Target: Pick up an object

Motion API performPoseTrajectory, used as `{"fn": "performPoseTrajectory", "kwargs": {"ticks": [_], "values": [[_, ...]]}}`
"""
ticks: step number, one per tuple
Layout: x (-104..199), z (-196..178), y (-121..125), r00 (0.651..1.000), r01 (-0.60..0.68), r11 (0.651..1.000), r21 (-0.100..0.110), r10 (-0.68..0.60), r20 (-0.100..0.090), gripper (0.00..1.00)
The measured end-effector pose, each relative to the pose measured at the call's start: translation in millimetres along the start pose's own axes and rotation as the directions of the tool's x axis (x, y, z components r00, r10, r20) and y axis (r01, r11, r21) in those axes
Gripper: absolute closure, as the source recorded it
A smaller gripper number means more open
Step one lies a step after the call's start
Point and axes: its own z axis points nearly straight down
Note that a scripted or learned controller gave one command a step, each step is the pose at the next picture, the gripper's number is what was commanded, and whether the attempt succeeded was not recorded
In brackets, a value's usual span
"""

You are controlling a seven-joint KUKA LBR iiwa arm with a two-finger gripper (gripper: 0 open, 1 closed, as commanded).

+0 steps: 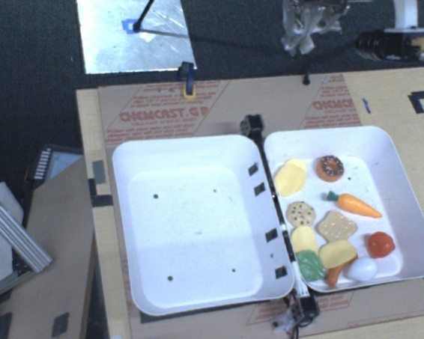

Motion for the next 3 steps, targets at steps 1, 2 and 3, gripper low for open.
{"fn": "performPoseTrajectory", "kwargs": {"ticks": [1,2,3], "values": [[23.9,-1.6,-99.0,1.0,0.008,1.0,0.005,-0.008,-0.003,1.0],[34.6,-1.1,-119.0,1.0,0.004,1.0,0.004,-0.004,-0.002,1.0],[39.9,-0.2,-69.4,1.0,0.0,1.0,0.002,0.0,0.0,1.0]]}}
